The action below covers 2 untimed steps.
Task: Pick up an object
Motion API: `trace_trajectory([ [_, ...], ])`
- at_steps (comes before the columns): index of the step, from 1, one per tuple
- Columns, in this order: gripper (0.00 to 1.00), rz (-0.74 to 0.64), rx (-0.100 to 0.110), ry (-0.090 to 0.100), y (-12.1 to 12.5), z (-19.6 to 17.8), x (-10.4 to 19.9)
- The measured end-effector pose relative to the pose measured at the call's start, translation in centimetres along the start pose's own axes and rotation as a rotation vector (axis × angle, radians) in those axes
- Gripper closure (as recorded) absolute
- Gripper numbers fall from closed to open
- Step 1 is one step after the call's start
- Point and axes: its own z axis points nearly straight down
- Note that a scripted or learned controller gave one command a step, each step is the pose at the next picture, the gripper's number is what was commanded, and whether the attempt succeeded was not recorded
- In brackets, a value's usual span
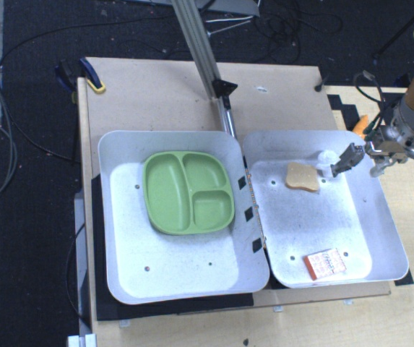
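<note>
Two shallow white bins sit side by side mid-frame on a pale wooden bench (156,100). The left bin (120,266) holds a green three-compartment plastic plate (189,192) in its upper middle. The right bin (380,230) holds a tan bread-shaped piece (302,178) toward its top and a small red-and-white box (325,264) near its lower edge.

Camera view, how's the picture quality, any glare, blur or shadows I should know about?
Camera view: lighting is even and soft, with the green divided plate crisp in the left bin; the right bin looks bright but not blown out; the gripper near the tan bread-like piece is slightly soft; the small red and white box is too small to read.
</note>
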Motion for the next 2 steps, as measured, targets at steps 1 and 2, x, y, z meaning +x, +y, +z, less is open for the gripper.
trace_trajectory([
  [1,0.0,-0.003,-0.011,-0.002,0.3,-0.6,0.1],
  [2,0.0,0.0,-0.007,-0.002,0.6,4.1,-0.7],
])
